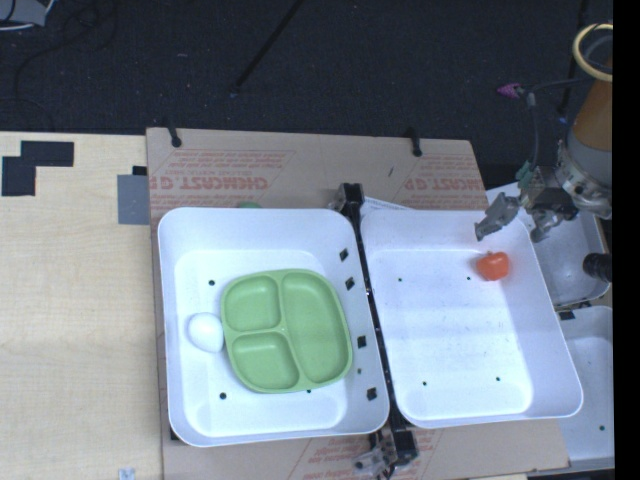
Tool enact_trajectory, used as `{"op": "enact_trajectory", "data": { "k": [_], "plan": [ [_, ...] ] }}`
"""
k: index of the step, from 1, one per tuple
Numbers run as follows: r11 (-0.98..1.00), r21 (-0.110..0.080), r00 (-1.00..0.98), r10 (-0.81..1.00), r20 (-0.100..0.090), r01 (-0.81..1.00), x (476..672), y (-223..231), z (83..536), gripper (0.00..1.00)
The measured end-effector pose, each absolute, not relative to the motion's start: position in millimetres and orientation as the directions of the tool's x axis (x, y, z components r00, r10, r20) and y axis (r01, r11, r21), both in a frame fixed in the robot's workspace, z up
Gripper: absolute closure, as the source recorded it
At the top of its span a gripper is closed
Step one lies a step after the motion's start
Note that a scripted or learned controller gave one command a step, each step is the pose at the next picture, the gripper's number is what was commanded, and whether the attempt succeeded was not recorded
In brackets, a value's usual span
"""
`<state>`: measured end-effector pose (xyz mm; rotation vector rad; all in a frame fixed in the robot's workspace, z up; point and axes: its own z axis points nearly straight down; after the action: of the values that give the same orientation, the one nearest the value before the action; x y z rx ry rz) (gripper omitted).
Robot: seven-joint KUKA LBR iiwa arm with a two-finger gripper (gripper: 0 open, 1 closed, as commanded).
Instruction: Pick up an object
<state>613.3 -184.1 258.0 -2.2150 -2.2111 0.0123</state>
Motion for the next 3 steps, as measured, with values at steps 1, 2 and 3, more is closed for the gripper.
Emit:
{"op": "enact_trajectory", "data": {
  "k": [1,2,3],
  "plan": [
    [0.0,-0.002,0.0,1.0,0.001,1.0,615.4,-184,266,0.0],
    [0.0,-0.008,0.0,1.0,0.001,1.0,621.0,-189,206,0.0],
    [0.0,-0.007,0.0,1.0,0.002,1.0,611.3,-193,155,0.0]
  ]
}}
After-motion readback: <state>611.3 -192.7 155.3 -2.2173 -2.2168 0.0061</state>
